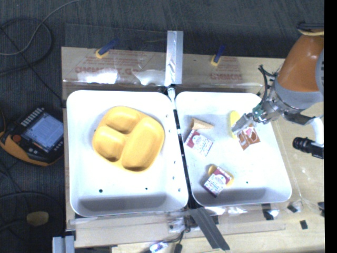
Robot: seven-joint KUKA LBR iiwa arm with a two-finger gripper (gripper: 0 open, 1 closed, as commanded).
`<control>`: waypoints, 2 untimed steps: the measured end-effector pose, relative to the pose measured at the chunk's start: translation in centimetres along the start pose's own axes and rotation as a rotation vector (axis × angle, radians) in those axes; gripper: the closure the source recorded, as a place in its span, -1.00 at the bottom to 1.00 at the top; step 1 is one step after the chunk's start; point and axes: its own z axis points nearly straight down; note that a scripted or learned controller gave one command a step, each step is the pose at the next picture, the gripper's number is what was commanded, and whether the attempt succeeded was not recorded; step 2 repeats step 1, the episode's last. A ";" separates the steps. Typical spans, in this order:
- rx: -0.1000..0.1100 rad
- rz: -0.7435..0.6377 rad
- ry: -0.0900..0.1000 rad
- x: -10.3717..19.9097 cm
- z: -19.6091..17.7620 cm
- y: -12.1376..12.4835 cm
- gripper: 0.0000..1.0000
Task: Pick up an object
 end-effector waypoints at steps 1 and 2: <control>0.002 0.054 0.000 1.9 1.3 7.2 1.00; 0.002 0.054 0.000 1.9 1.3 7.2 1.00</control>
